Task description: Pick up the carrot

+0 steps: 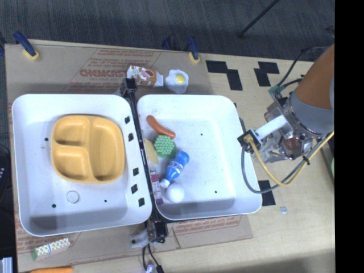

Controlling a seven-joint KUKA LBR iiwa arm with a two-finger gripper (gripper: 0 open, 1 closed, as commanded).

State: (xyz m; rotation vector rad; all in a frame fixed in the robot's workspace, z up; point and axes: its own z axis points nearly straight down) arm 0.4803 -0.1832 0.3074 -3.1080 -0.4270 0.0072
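Two white bins, one target: slim orange carrot (161, 126) lying slantwise in right-hand white bin (219, 152), top-left, just above knobbly green ball (165, 146). Grey gripper (284, 144) outside rim; grip state: cannot tell. Best approached across carrot's narrow width, clear of ball.

Two bins side by side on bench (296, 232). Left bin (34, 209): divided tray (88, 147). Right bin (222, 169): carrot (161, 126) near its far-left corner, ball (165, 146) just in front, bottle (173, 168) nearer still. Pincer (284, 144) outside right bin's right rim.
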